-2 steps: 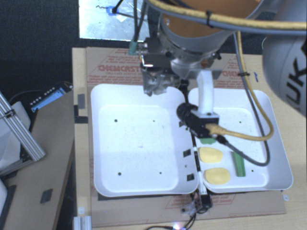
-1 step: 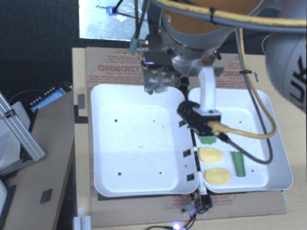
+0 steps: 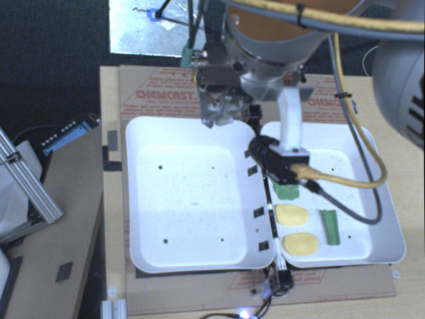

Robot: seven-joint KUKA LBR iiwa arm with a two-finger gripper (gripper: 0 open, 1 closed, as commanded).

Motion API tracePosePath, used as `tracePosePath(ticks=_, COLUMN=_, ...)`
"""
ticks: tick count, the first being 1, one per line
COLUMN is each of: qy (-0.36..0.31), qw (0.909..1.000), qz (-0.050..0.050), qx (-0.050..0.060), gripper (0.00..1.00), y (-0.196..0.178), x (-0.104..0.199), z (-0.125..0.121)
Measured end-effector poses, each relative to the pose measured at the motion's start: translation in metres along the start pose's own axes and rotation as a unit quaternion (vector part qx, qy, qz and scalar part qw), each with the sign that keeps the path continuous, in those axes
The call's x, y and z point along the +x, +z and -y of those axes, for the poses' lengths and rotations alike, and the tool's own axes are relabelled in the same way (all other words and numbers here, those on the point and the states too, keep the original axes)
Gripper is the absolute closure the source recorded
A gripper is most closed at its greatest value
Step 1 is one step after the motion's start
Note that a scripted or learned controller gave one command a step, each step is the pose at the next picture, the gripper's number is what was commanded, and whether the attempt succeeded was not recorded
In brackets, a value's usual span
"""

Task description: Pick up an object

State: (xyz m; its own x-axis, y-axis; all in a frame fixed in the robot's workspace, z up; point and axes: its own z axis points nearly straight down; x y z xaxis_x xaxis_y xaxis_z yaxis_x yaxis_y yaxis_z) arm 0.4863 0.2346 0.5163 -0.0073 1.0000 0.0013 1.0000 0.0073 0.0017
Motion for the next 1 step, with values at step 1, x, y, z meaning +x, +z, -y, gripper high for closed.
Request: tracePosePath(ticks=1, qy=0.000, qw=1.0000, qz=0.000, qx=0.000, gripper=1.00, y=-0.0083, x=0.0000, z=0.0000)
